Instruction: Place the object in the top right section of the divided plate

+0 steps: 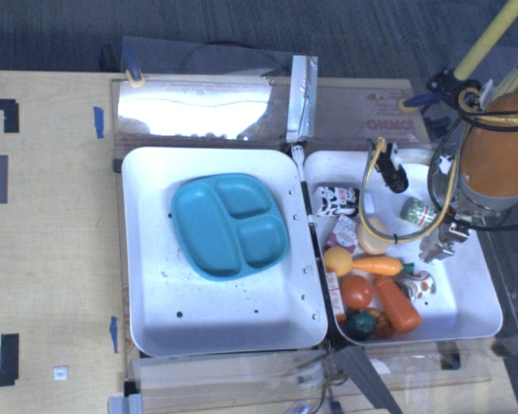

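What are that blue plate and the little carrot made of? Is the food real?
The blue divided plate looks like moulded plastic, matte: even colour, rounded section walls, soft sheen. The carrot seems to be toy plastic too, judging by its uniform orange and smooth surface, as do the neighbouring pieces. Both white bins look like glossy plastic, though the picture cannot confirm it.

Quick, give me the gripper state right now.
Gripper: cannot be told. It sits low over the right bin, beside the pile of toy food, nothing seen in its grasp. The blue divided plate is in the left bin.
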You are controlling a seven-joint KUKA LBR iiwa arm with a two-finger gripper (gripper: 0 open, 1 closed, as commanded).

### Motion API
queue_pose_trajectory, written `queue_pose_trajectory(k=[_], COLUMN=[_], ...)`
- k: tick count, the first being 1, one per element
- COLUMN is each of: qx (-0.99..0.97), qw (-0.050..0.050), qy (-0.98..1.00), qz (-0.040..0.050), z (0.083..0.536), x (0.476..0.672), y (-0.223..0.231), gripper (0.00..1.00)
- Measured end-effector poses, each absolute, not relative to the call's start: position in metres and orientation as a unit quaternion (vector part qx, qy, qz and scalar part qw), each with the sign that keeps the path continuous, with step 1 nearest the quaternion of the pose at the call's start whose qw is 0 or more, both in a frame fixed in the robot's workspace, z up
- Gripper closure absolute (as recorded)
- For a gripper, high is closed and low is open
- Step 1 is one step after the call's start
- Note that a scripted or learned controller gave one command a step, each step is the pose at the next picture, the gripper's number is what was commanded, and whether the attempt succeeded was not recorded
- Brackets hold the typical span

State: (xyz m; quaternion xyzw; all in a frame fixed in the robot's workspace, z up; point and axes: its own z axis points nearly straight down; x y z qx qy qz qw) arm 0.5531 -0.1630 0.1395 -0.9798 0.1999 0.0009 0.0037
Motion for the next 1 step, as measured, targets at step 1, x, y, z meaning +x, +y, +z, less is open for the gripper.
queue_pose_trajectory(k=[1], qx=[-0.984], qw=[0.003], qy=[0.180], qz=[0.0009], z=[0.1411], x=[0.6308], y=[-0.2222], gripper=[1.00])
